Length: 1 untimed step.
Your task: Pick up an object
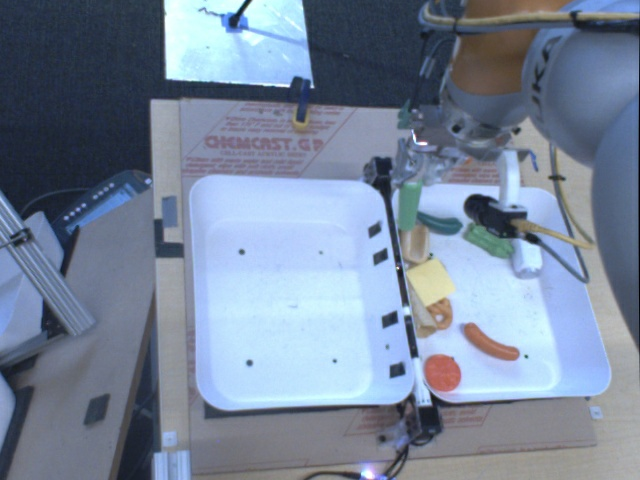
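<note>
My gripper (413, 166) hangs over the far left corner of the right bin (575, 313), close to the divider between the bins. Just below it is a pale whitish-green piece (409, 205), with a tan bread-like piece (415, 242) beneath that. I cannot tell whether the gripper touches either one. A dark green curved item (441, 223) and a light green item (487, 238) lie to its right. Nearer the front are a yellow cheese slice (430, 280), a pretzel-like piece (437, 316), a sausage (490, 342) and a red tomato (443, 372).
The left bin (215, 268) is beside the right one, with black clips (386, 258) along the shared edge. A white cylinder (527, 258) lies by the right bin's far right side. A silver sheet (235, 28) and a yellow-blue clamp (299, 103) are beyond the bins.
</note>
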Motion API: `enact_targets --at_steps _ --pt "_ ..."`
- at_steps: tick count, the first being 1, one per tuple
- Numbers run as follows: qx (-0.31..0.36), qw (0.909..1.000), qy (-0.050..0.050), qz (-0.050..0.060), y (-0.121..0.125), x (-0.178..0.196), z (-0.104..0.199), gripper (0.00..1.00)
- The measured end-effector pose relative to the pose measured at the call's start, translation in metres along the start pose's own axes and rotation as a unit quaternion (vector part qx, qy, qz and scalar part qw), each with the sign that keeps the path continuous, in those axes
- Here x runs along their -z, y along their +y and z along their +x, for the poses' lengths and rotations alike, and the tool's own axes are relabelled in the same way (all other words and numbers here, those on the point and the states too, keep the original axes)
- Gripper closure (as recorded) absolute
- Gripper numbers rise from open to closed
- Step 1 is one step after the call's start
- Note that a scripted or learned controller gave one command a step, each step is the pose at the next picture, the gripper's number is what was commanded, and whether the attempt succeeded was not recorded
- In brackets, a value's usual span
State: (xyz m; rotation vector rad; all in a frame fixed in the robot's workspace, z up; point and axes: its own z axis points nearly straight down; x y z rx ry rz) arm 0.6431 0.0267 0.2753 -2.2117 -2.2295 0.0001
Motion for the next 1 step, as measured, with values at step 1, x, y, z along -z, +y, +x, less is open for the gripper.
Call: enact_targets --at_steps 1 --pt "-0.001 1.0 0.0 -0.003 -0.0055 -0.051 0.0071 1.0"
